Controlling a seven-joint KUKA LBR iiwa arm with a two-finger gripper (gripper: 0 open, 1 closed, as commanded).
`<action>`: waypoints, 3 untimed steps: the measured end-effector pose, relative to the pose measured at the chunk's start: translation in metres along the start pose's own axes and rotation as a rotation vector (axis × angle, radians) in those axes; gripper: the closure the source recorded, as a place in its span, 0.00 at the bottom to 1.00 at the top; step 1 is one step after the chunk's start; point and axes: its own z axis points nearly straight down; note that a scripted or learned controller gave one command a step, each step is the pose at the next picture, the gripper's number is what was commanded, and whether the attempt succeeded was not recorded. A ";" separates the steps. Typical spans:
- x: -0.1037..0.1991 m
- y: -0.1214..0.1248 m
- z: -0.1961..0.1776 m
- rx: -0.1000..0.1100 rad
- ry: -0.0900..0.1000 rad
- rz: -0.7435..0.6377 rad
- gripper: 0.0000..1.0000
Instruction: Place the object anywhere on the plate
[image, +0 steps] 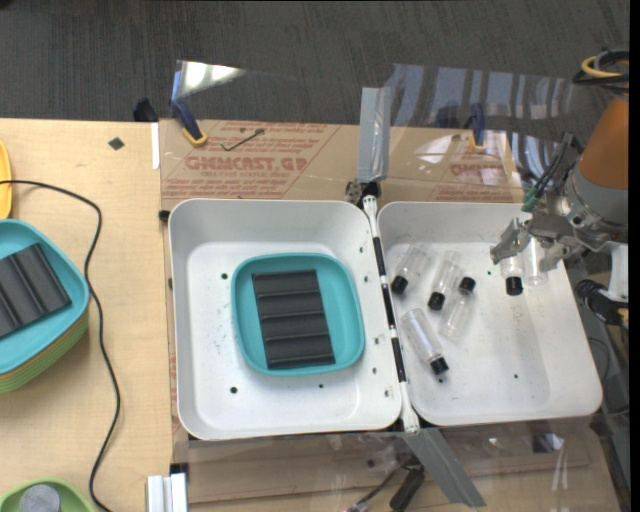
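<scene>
Camera view: vial (520, 270) between raised fingers (505, 248), right bin (560, 380)

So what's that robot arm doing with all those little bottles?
The grey and orange arm reaches into the right bin, and its gripper is at a small clear vial with a black cap. Four more vials lie loose in that bin. The teal plate waits in the left bin, with only its dark ridged insert on it, so no vial has made it over.

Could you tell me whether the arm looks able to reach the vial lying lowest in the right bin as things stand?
Probably yes: that vial lies apart from the others on open bin floor, and the gripper is above the same right bin.
</scene>
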 end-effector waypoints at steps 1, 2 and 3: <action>0.048 -0.054 0.030 0.001 0.001 -0.148 1.00; 0.113 -0.056 -0.002 -0.002 0.000 -0.233 1.00; 0.182 -0.069 0.004 0.000 0.000 -0.423 1.00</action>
